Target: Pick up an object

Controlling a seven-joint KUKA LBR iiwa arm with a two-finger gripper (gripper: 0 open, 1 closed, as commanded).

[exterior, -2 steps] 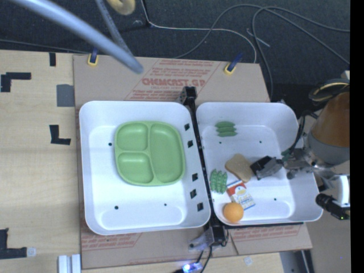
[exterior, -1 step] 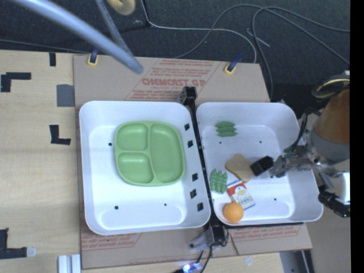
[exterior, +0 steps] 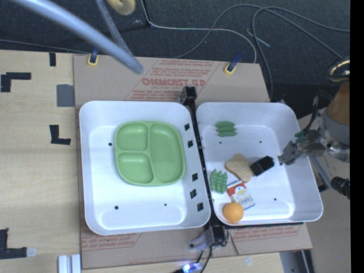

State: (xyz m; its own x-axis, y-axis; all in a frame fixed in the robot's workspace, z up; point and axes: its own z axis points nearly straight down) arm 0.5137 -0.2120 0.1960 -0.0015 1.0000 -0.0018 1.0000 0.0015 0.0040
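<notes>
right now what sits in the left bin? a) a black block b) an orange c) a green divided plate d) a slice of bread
c: the green divided plate lies in the left bin, while the orange, black block and bread slice lie in the right bin.

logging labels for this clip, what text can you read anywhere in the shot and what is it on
"CHEMCAST GP" in red, roughly legible, on the cardboard sheet under the bins.
Smaller red lines around it: too blurred to read.
Red and white packet in the right bin: print too small to read.
</notes>
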